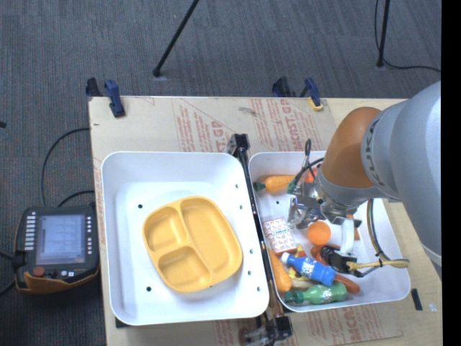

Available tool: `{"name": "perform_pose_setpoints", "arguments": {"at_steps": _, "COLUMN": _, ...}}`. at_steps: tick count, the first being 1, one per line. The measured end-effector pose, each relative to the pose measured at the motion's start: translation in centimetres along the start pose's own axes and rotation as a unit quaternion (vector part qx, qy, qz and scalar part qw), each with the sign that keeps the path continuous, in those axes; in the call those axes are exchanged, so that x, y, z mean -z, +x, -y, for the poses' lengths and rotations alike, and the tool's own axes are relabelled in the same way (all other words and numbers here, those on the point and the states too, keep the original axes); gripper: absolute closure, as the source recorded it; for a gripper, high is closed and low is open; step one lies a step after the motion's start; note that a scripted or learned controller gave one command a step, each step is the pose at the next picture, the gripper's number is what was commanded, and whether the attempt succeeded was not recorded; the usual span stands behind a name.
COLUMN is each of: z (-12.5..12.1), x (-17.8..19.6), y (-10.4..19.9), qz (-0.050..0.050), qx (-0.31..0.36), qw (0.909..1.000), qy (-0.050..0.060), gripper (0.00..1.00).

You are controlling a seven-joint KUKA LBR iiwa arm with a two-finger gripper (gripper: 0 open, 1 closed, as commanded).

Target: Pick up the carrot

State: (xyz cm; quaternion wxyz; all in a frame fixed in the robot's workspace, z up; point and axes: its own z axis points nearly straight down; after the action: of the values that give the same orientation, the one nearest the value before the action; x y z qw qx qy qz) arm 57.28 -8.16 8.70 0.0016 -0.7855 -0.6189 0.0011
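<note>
One carrot, orange with a green end, lies near the back left of the right bin. A second orange carrot-like piece lies along that bin's left wall near the front. My gripper hangs low over the middle of the right bin. It is just right of and in front of the back carrot, and an orange ball lies beside it. The wrist hides what is under the gripper, and nothing is seen held.
The left bin holds a yellow divided plate. In the right bin lie a red-and-white packet, a blue bottle and a green item, crowded together at the front. The arm covers the bin's right side.
</note>
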Motion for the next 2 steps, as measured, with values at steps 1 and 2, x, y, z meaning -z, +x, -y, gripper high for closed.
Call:
{"name": "perform_pose_setpoints", "arguments": {"at_steps": 1, "z": 1.3, "x": 3.3, "y": -3.4, "qz": 0.0, "qx": 0.013, "qw": 0.9999, "qy": -0.001, "gripper": 1.0}}
{"name": "perform_pose_setpoints", "arguments": {"at_steps": 2, "z": 6.8, "x": 5.6, "y": -8.7, "qz": 0.0, "qx": -0.028, "qw": 0.9996, "qy": 0.0, "gripper": 1.0}}
